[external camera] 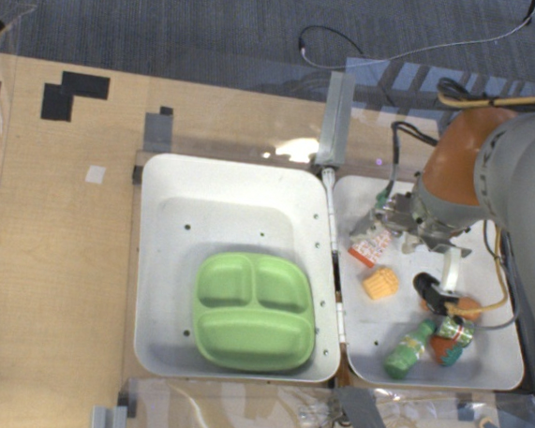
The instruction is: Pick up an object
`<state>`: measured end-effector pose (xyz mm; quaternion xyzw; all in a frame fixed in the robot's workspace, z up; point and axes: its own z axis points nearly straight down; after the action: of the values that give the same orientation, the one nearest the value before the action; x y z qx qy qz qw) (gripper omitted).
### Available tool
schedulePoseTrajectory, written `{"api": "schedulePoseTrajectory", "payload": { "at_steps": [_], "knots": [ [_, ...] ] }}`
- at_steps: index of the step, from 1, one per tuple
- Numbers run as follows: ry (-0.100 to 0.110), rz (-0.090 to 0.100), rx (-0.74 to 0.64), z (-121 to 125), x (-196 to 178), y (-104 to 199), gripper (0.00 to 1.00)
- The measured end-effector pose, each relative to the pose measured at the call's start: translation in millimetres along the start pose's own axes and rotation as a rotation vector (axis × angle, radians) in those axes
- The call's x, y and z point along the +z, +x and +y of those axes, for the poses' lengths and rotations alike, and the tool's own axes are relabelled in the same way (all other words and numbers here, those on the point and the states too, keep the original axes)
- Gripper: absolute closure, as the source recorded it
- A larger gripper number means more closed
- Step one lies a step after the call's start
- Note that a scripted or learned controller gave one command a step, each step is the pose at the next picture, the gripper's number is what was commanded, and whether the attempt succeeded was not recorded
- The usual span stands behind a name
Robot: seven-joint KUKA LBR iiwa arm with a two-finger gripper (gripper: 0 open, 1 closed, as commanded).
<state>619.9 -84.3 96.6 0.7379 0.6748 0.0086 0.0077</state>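
Nearest in the right shallow white bin [370, 326] lies a green plastic bottle [406, 354] on its side. Its long axis runs from near-left to far-right. Just beside it on the right is a small orange-red thing with a green banded piece [450, 337], too small for me to name. In the left shallow white bin [152, 244] rests a light green plastic tray with three compartments [253, 312], in the near half. Both bins stand on the pale wooden bench [54, 282].

A little farther in the right bin is a yellow-orange square block [381, 284], apart from the bottle. Behind it, close to the left wall of this bin, is a red and white flat packet [367, 252].

Farthest is the tool [387, 217], at the end of the grey arm with orange band [461, 161], which reaches in from the right. The tool hangs over the far-left part of the right bin. Whether it is spread or pressed together I cannot tell, and I see nothing held in it.

I judge that the packet is the likely target, because it lies just to the near-left of the tool, almost under it. Its long side seems to lie slantwise, but I am not sure. The coming move would be mostly downward, with a small shift toward near-left. The bin wall is close, so little room is left there.
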Motion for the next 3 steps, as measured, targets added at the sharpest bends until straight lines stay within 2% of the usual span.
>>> {"api": "schedulePoseTrajectory", "payload": {
  "at_steps": [1,2,3],
  "knots": [
    [-0.013,-0.003,-0.256,-37.4,-2.9,-1.8,0.00],
    [-0.018,0.000,-0.259,-35.0,-15.2,0.8,1.00],
    [-0.018,0.000,-0.260,-35.2,-15.0,0.6,0.00]
  ]
}}
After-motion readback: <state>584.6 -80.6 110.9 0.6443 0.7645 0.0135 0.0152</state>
